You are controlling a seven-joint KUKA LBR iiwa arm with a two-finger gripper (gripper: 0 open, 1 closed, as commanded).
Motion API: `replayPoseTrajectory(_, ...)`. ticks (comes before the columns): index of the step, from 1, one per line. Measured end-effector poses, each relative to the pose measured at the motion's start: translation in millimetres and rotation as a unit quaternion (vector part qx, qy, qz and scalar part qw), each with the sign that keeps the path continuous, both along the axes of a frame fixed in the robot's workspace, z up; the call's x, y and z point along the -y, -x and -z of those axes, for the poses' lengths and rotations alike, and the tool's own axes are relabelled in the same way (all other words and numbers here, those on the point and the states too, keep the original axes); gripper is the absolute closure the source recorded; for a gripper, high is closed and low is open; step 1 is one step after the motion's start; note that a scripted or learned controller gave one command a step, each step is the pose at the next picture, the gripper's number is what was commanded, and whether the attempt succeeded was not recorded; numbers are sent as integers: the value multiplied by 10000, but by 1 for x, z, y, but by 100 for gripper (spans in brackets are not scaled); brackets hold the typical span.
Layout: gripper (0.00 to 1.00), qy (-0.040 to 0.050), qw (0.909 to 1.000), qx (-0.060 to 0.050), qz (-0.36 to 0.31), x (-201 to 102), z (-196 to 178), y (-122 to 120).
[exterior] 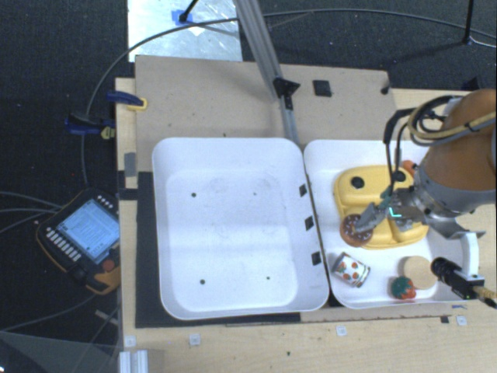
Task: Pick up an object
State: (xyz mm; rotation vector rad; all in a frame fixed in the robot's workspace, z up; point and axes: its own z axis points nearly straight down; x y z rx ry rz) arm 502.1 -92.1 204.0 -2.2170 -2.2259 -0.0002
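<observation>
Yellow object (371, 194) lies in the right bin (322, 162), and I see the tool (377, 216) right over its lower left edge, beside a brown round piece (356, 231). Can't tell how the tool stands. Spotted cup (350, 270) sits just below it.

Two shallow white bins sit side by side on the bench: a left bin (167, 208) and a right bin (322, 162). The right one carries five loose things: one yellow object (363, 189) at about twelve o'clock, one brown round piece (356, 230) near its centre, one spotted white cup (350, 270) at seven, one tan disc (418, 270) and one small green-and-red toy (401, 287) at five.
</observation>
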Motion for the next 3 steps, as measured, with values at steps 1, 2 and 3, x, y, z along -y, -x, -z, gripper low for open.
replayPoseTrajectory(1, 0, 1, 10000, 5, 0, 0, 0, 0)
replayPoseTrajectory(2, 0, -8, 10000, -23, 9, -8, 57, 6)
replayPoseTrajectory(3, 0, 96, 9999, 83, 81, 2, 110, 11)
